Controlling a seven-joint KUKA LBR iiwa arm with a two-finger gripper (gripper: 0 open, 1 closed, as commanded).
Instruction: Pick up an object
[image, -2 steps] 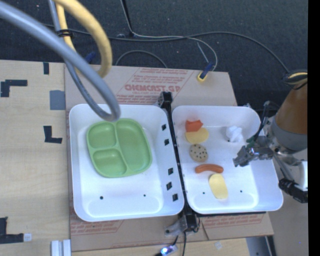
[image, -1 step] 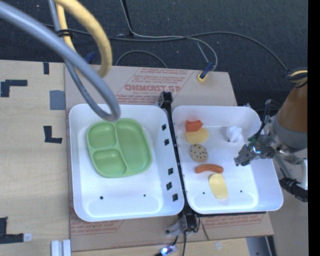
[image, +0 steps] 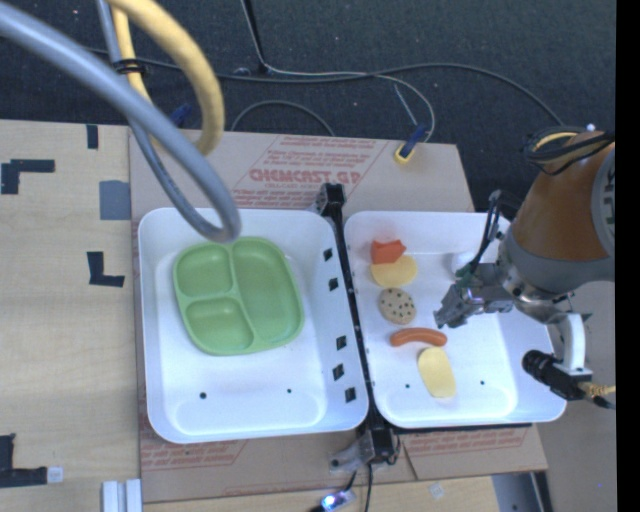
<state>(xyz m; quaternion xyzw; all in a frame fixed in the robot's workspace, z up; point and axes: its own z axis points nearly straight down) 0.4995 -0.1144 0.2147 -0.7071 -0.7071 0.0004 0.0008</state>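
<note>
Progress nil as judged: no item lifted. Nearest, yellow slice and sausage flat in right bin. Farther right, gripper low over bin floor, jaw state impossible to tell. Beyond, cookie, 2 more foods; green tray left.

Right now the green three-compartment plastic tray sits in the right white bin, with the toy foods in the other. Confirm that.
Wrong on one point: the green three-compartment plastic tray sits in the left white bin, not the right. The toy foods, among them the speckled cookie and orange-red sausage, lie in the right white bin, as the camera view shows.
</note>
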